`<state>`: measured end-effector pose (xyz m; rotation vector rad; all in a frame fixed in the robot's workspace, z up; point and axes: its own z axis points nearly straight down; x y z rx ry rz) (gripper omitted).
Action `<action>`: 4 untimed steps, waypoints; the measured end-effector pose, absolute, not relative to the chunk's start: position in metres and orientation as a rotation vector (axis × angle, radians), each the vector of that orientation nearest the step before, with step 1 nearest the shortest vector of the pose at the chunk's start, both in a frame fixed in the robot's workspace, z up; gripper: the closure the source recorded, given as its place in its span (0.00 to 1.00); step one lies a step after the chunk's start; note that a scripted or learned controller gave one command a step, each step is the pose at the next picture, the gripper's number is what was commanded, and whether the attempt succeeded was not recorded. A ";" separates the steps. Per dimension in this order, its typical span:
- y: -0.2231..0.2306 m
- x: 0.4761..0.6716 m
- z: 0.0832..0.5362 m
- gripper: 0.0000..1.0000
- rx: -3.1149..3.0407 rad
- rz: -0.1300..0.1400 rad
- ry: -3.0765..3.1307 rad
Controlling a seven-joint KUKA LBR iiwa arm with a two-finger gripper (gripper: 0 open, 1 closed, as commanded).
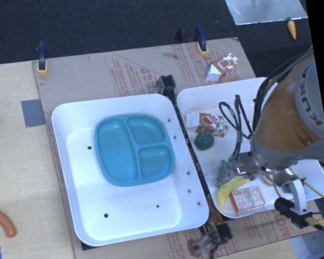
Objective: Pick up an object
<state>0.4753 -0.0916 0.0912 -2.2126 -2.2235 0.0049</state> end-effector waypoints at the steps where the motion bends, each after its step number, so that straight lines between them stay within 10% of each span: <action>1: -0.092 0.475 0.101 1.00 -2.209 0.007 -2.227; 2: -0.092 0.475 0.101 0.00 -2.209 0.007 -2.226; 3: -0.125 0.537 0.093 0.00 -2.218 -0.002 -2.228; 4: -0.169 0.554 0.194 0.00 -2.218 0.000 -2.226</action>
